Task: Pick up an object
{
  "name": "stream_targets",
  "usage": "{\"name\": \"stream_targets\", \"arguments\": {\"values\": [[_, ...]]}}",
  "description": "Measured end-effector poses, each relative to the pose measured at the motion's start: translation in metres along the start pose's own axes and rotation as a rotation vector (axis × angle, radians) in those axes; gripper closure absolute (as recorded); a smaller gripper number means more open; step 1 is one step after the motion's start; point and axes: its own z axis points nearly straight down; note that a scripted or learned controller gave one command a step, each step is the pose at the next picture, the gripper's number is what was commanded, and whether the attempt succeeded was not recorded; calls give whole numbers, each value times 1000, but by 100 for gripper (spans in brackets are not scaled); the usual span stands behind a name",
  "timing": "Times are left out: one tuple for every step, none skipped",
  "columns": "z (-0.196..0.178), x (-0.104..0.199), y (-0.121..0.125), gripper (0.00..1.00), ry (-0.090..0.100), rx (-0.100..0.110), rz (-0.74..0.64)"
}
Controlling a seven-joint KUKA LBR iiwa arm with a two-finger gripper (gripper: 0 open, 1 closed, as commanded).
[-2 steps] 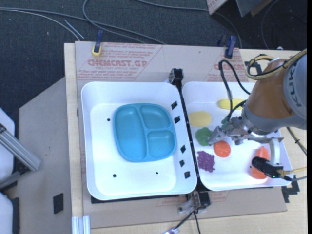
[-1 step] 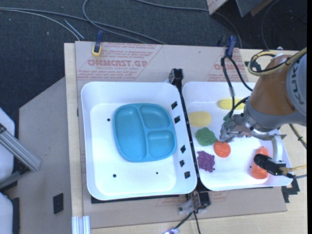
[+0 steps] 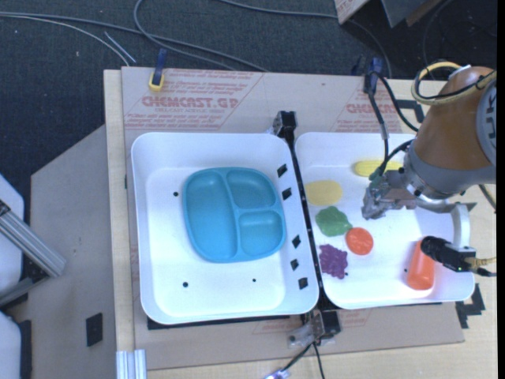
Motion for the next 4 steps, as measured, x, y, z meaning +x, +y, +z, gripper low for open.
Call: {"name": "stream_targets", "arguments": {"values": [[-53, 0, 1, 100, -1, -2, 0], [-48, 44, 8, 100, 2, 3, -3], [-48, 94, 24, 100, 2, 2, -5], [-45, 137, 32, 100, 1, 3, -3]]}}
